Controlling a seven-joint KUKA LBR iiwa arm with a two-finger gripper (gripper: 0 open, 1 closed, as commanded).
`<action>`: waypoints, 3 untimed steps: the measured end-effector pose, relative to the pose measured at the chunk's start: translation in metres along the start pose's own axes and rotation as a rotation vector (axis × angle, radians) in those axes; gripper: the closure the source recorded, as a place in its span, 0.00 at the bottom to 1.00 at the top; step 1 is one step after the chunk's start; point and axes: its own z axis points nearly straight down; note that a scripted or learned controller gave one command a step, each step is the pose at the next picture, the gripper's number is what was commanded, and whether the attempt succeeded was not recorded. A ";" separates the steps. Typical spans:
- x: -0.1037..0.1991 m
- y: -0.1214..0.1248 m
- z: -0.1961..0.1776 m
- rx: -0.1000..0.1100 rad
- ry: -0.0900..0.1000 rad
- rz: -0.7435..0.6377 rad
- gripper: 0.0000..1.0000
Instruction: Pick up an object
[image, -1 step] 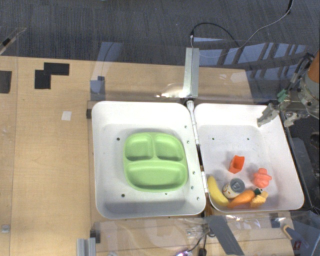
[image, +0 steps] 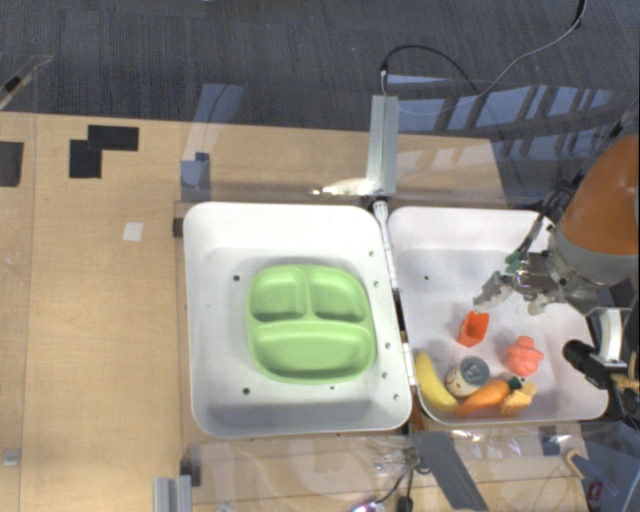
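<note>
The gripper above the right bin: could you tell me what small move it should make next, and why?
Probably a short descent toward the small orange block. The gripper hangs over the right bin just up and right of that block with nothing between its fingers. The block stands apart from the banana, carrot and pink toy, so it looks the easiest pick.

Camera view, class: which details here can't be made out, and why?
- Claw: too small and blurred to tell how it is set.
- Arm: cut off by the right edge.
- Small can: label too small to read.
- Carrot: partly covers the yellow piece and banana.
</note>
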 end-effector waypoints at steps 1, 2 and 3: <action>0.031 -0.014 0.080 -0.013 -0.002 0.010 0.00; 0.033 -0.011 0.067 -0.020 0.000 0.010 1.00; 0.079 -0.009 -0.033 -0.004 0.000 -0.045 1.00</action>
